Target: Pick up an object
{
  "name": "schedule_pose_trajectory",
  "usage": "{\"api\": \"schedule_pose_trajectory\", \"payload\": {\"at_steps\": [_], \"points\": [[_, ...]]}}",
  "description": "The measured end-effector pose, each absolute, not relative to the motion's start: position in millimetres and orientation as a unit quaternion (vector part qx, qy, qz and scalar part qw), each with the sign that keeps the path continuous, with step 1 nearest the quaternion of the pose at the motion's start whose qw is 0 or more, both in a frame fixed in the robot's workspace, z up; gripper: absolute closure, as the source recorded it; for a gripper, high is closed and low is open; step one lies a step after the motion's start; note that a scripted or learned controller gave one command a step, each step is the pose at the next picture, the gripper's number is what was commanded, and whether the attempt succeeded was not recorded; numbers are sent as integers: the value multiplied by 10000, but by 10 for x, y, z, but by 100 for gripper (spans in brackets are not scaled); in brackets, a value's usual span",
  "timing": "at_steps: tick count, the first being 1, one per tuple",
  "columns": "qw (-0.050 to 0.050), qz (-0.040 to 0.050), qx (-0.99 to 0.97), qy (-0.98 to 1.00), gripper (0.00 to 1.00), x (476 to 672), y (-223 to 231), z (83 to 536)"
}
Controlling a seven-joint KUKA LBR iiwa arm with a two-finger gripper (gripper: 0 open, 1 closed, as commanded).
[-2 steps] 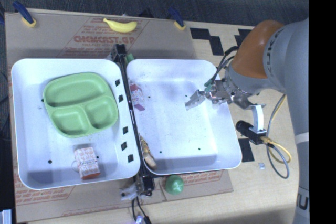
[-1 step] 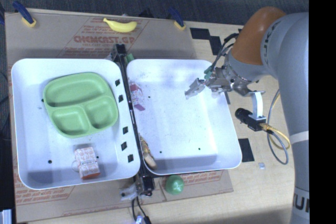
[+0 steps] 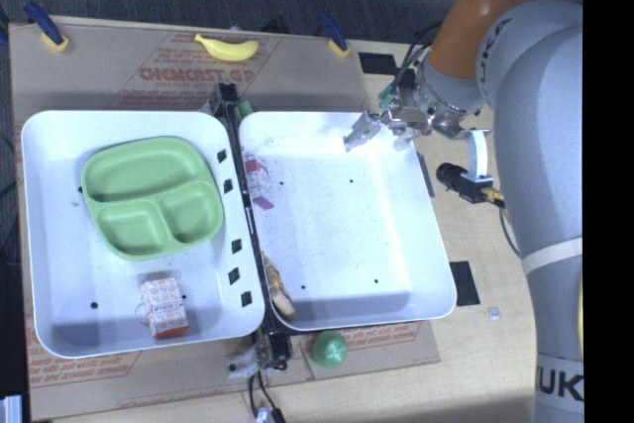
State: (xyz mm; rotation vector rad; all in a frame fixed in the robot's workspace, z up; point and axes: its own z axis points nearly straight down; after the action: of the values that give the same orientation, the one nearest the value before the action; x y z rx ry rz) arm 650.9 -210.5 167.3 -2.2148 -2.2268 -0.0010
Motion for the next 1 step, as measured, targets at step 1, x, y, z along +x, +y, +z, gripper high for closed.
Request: {"api": "schedule_pose_trajectory", "payload": {"at_steps": [1], "points": [[13, 11, -7051, -7091, 0, 6250, -2102, 912]]}}
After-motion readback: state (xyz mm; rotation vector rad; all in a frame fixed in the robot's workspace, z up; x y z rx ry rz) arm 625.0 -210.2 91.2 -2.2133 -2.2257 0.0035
